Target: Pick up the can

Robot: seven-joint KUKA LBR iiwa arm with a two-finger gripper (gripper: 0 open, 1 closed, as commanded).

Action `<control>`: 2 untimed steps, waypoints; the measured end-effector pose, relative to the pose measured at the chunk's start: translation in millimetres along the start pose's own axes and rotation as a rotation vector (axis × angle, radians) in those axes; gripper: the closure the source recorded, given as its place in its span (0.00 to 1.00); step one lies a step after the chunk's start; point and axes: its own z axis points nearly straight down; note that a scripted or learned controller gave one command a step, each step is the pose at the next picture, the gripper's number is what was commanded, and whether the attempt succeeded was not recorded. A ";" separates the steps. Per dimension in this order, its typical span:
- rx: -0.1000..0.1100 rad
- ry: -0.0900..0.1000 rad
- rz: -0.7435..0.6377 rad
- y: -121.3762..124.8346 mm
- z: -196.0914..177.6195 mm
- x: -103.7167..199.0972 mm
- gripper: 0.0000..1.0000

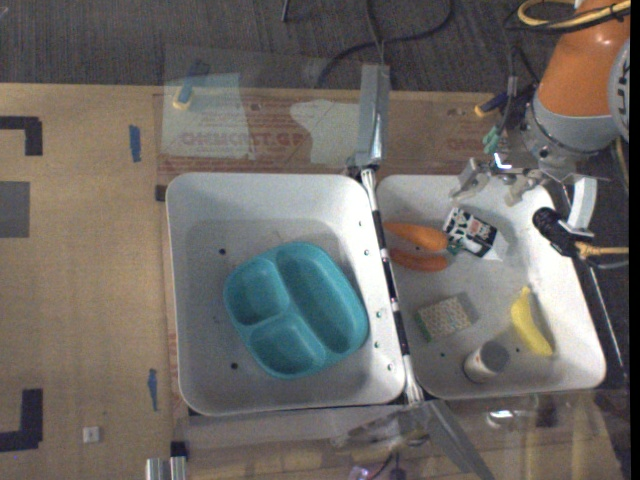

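Observation:
The can point(487, 360) is a small pale grey cylinder standing upright near the front edge of the right bin point(575, 268). My gripper point(494, 184) hangs over the far part of that bin, well behind the can and apart from it. Its two metal fingers point(468, 179) are spread, so it is open with nothing between them. A small black-and-white carton point(470, 232) lies just below the gripper.
In the right bin an orange carrot point(417, 246) lies at the left, a speckled sponge point(445, 317) near the middle and a yellow banana point(530, 323) beside the can. The left bin point(200, 218) holds a teal divided plate point(294, 308). A metal divider point(385, 268) separates the bins.

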 end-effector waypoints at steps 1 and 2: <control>-0.023 -0.006 -0.123 1.3 95.6 -16.7 0.00; -0.031 -0.012 -0.118 2.5 82.5 -21.5 1.00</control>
